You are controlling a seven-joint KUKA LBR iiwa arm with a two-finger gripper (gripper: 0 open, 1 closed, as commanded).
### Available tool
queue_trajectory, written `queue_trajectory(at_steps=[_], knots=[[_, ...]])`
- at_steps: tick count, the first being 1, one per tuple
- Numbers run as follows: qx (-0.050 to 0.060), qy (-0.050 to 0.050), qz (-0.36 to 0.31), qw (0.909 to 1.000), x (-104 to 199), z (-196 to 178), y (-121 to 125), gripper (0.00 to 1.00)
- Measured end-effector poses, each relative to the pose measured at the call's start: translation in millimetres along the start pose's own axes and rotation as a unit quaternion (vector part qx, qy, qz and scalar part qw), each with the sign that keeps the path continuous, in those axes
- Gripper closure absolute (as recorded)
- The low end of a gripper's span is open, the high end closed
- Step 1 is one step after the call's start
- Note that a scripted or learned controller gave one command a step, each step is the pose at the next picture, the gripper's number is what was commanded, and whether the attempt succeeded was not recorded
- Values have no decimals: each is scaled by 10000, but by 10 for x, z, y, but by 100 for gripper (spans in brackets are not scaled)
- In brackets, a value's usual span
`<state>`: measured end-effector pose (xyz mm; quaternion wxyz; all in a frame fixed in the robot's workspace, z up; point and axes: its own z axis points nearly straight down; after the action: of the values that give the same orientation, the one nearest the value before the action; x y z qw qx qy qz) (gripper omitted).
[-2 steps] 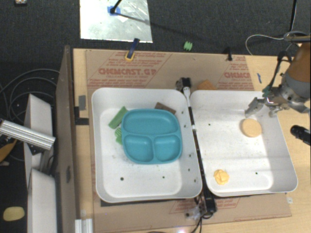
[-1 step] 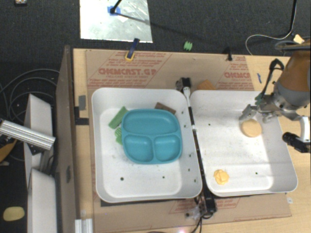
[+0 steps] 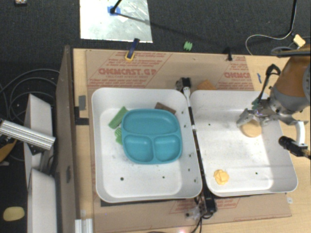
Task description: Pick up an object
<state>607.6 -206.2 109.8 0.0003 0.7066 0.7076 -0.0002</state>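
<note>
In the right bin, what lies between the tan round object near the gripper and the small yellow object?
Nothing: the camera view shows bare white bin floor between the tan round object and the small yellow object.

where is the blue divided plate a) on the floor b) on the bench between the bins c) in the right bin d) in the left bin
d: the blue divided plate lies inside the left bin, partly over a green object, while the right bin holds a small yellow object.

Grey arm (image 3: 291, 98), orange band (image 3: 293, 76), metallic end effector (image 3: 253, 116), black cable.
</note>
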Motion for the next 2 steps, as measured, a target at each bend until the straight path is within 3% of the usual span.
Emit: queue_trajectory(at_steps=[1, 2], knots=[[-27, -5, 6, 10000, -6, -474, -60, 0], [-50, -27, -10, 10000, -18, 208, 47, 0]])
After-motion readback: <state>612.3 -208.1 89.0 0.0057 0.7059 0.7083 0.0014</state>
